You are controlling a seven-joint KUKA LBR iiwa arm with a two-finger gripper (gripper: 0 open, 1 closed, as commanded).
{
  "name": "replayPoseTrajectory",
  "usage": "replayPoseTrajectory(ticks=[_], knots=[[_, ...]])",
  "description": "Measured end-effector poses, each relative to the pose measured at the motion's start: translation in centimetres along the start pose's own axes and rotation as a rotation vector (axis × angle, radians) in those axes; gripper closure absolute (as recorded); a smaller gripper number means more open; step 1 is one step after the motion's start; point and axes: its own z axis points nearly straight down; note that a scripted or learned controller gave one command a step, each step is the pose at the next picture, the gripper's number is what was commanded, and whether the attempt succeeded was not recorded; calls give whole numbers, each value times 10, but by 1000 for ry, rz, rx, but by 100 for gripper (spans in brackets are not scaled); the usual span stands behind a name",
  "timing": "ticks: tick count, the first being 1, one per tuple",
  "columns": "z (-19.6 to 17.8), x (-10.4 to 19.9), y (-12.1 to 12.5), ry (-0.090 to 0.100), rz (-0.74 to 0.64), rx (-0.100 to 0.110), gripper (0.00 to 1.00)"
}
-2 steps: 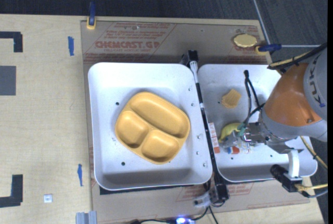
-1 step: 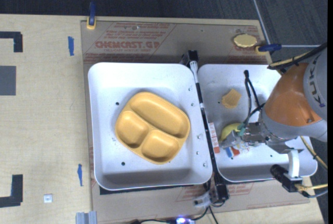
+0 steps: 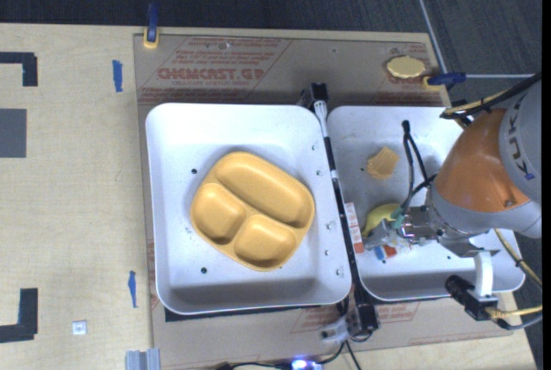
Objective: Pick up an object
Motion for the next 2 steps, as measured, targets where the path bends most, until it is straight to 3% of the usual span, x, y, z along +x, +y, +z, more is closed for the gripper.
replayPoseTrajectory(ticks=[1,2], knots=[[-10,0,1,-2,0,-4,100],[-10,-1,1,-2,1,-4,0]])
